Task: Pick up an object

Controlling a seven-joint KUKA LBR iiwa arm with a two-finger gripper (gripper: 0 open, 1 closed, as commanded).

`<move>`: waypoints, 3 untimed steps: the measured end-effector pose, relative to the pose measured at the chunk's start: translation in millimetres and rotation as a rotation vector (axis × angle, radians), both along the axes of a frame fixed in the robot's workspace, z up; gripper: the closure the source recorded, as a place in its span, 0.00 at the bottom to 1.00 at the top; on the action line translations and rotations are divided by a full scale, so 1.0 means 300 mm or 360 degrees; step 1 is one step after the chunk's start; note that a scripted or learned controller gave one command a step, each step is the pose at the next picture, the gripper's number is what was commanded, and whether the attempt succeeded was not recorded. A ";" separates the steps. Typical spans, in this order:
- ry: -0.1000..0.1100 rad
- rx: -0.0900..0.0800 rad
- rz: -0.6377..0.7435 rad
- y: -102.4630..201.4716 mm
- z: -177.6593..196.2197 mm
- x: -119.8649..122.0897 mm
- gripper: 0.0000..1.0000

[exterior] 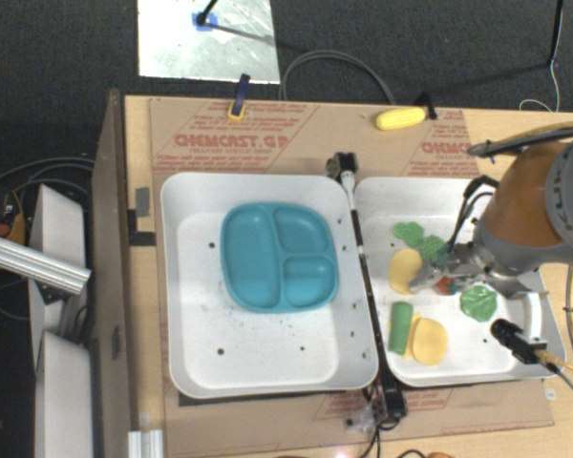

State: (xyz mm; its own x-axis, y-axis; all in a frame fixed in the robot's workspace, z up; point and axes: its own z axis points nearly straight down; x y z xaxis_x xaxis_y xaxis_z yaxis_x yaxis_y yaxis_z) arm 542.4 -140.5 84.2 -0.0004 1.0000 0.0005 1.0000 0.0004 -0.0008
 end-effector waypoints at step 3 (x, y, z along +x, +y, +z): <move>-0.0005 -0.0002 0.0000 -0.128 0.002 0.018 0.00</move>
